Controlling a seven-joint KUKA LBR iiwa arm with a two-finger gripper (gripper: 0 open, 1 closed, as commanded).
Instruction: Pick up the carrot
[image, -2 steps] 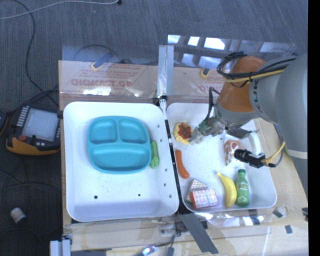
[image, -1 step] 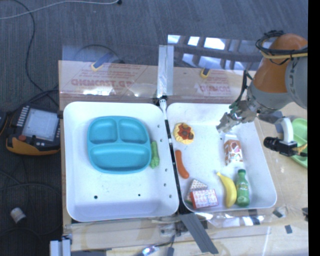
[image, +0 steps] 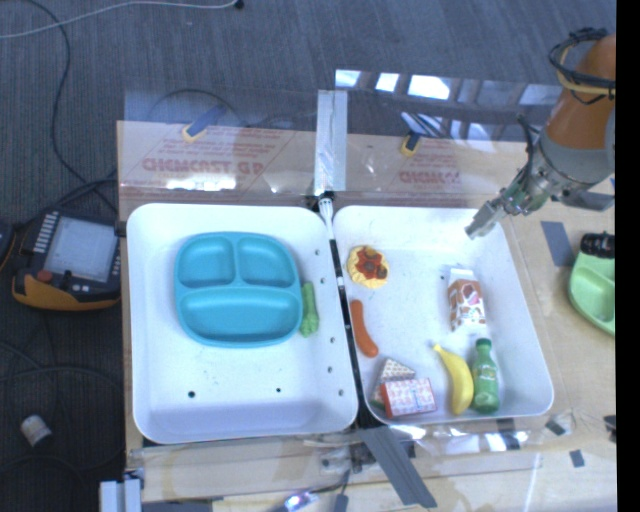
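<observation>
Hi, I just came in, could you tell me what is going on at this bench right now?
The arm is meant to pick up the carrot, which lies untouched by the left wall of the right bin. The gripper hangs over that bin's far right corner, well away from it and carrying nothing. Around the carrot are a small pizza, a banana, a green bottle and some packets. The left bin holds a blue divided plate.

Grey arm with orange band enters from right, slanting down-left; claw at tip, nothing between fingers.
</observation>
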